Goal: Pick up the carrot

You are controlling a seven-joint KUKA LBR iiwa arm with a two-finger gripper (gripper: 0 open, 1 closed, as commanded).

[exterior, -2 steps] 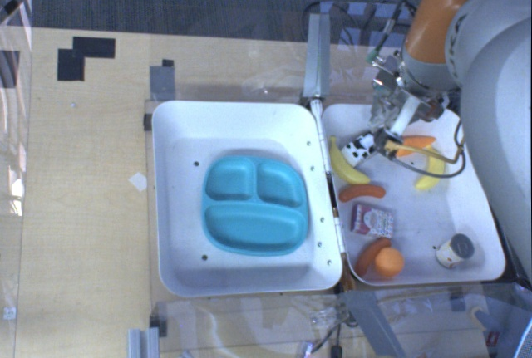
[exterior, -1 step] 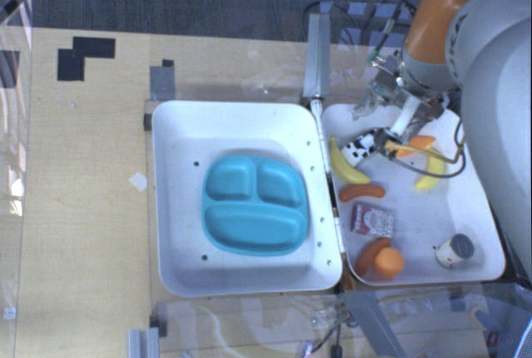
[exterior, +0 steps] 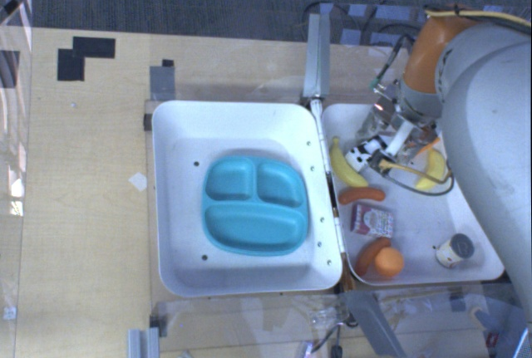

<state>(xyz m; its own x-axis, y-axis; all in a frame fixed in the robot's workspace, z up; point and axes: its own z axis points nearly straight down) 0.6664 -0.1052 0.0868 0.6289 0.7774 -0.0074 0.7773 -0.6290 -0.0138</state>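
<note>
Gripper point(exterior: 376, 155) sits low at the far end of the right bin point(exterior: 490, 265), over the banana point(exterior: 347, 168); whether it is spread or closed, I cannot tell. Carrot point(exterior: 379, 257) lies well apart, at the near edge beside the packet point(exterior: 371, 220), ungrasped; the approach looks misaimed.

Two bins sat side by side on the table point(exterior: 91, 182). Left bin point(exterior: 179, 265) had a divided tray point(exterior: 254, 205) in the middle. Right bin point(exterior: 482, 261) was crowded: banana point(exterior: 345, 167) along its left wall w/ the tool point(exterior: 371, 150) just right of it, sausage point(exterior: 362, 194) below that, then a packet point(exterior: 371, 221), carrot point(exterior: 369, 252) touching an orange point(exterior: 388, 263) at the front, small cup point(exterior: 454, 250) off to the right.
</note>
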